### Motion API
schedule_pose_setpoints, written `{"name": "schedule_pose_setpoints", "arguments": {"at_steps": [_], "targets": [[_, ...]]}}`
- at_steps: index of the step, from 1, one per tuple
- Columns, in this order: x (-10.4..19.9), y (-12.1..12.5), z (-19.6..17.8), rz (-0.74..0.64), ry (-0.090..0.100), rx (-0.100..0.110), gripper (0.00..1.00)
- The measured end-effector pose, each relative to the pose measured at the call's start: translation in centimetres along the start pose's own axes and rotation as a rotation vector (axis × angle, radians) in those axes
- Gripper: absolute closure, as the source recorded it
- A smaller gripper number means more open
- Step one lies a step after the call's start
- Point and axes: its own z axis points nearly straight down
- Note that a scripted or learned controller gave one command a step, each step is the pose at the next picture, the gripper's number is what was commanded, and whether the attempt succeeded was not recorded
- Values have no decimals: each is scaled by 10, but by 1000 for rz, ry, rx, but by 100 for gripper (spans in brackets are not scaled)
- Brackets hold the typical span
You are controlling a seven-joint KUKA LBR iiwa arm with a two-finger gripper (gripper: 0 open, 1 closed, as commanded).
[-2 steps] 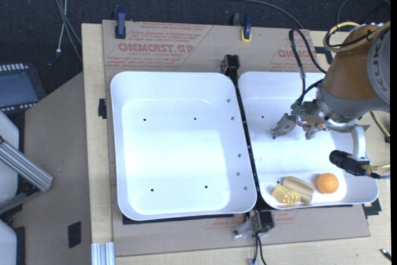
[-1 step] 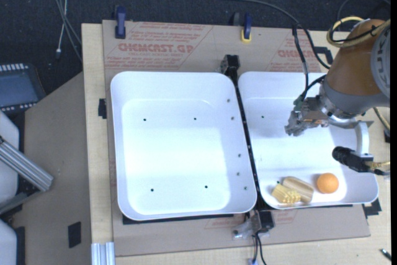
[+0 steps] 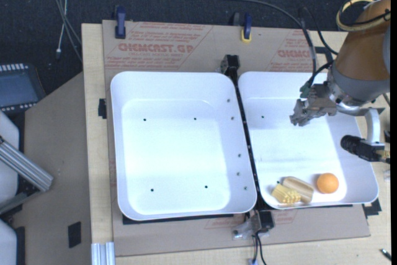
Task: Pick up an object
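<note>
The grey arm with an orange band (image 3: 363, 53) is reaching in from the right edge of the tabletop (image 3: 96, 152), and its dark two-finger gripper (image 3: 300, 119) is hanging over the far half of the right shallow white plastic bin (image 3: 267, 87). Whether the gripper is released or clenched cannot be told, since its tip is showing as one small dark cluster against the white floor. Nothing is appearing between its tips, and it is sitting well apart from every loose item in the bin.

Three small things are lying along the near edge of the right bin. A round orange ball (image 3: 327, 183) is resting toward the near right corner. Just beside it, toward the centre of the tabletop, a tan oblong bread-like roll (image 3: 298, 184) is lying on its side, and a yellow knobbly corn-like piece (image 3: 286, 195) is touching the roll on its near side, close to the bin's rim.

The left shallow white plastic bin (image 3: 121, 133) is sitting next to the right one, their inner rims meeting along the middle of the tabletop. Two blue clamps (image 3: 120, 22) are gripping the printed brown board at the far edge of the tabletop.
</note>
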Motion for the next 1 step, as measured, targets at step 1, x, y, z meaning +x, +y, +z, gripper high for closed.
{"name": "schedule_pose_setpoints", "arguments": {"at_steps": [1], "targets": [[0, 1, -48, 0, 0, 0, 100]]}}
